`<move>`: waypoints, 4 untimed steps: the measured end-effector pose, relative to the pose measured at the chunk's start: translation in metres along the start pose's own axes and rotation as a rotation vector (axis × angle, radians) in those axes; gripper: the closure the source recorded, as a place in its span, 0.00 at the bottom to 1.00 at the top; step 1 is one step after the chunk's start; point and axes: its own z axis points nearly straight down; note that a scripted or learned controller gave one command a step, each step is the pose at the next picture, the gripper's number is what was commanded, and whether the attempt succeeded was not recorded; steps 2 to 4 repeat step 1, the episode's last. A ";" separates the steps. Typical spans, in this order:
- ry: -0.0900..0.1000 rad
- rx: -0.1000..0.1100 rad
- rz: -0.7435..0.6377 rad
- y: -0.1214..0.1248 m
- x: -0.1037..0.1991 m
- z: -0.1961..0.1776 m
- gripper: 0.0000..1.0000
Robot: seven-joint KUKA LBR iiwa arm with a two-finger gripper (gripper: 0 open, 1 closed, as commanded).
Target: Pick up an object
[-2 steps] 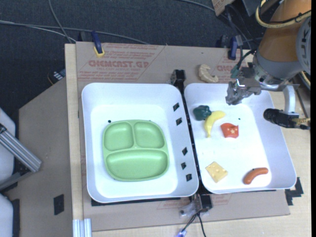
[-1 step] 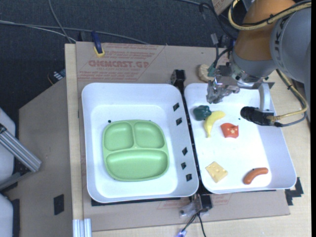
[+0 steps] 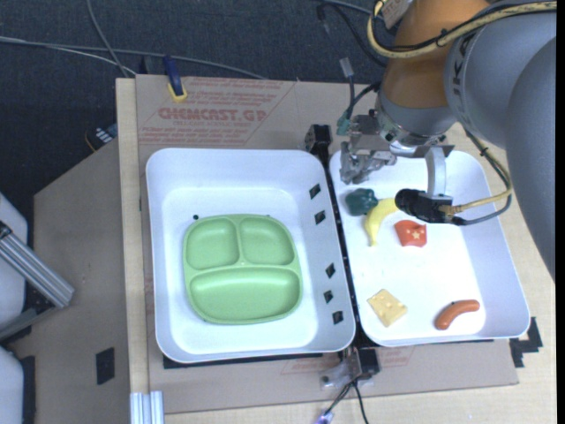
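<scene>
My gripper point(image 3: 357, 171) hangs over the far left corner of the right bin point(image 3: 494, 272), just above a dark green toy point(image 3: 359, 201). A yellow banana point(image 3: 380, 218) lies right beside that toy. To its right sits a red strawberry piece point(image 3: 410, 233). A yellow cheese wedge point(image 3: 387, 306) and a sausage point(image 3: 456, 314) lie near the bin's front. Nothing shows between the fingers.
The left bin point(image 3: 168, 237) holds a green divided plate point(image 3: 242, 267). The grey arm with its orange band point(image 3: 433, 51) covers the far right of the right bin. A black cable part point(image 3: 424, 205) dangles above the strawberry piece. Cardboard lies under both bins.
</scene>
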 end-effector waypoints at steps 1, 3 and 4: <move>0.001 -0.002 -0.001 0.022 0.048 -0.004 1.00; 0.001 -0.002 -0.001 0.022 0.048 -0.004 1.00; 0.001 -0.002 -0.001 0.022 0.048 -0.004 1.00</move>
